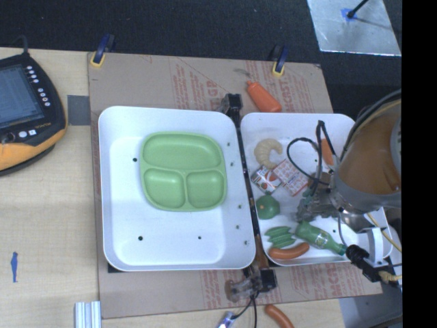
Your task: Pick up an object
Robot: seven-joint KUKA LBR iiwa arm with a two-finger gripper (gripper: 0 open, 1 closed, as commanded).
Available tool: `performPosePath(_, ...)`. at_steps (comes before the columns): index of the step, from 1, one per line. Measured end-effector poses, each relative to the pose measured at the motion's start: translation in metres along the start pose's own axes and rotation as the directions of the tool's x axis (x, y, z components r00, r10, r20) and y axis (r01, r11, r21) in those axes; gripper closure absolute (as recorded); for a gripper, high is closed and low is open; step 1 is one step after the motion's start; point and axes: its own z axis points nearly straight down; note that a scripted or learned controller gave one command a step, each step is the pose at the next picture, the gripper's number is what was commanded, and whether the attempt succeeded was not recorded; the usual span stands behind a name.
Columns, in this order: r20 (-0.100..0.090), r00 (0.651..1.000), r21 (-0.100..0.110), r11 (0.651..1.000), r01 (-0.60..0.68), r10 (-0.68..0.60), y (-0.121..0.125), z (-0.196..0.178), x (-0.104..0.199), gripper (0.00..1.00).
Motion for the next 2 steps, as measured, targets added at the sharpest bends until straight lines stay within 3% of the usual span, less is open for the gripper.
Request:
performPosePath(1,0.000,1.000,-0.004,1.000,-0.010,0.010,0.0349,-0.0551,-0.0903,1.00)
performPosePath(2,-0.001,1.000,-0.003,1.000,-0.010,0.010,0.0348,-0.0548,-0.0898,0.00)
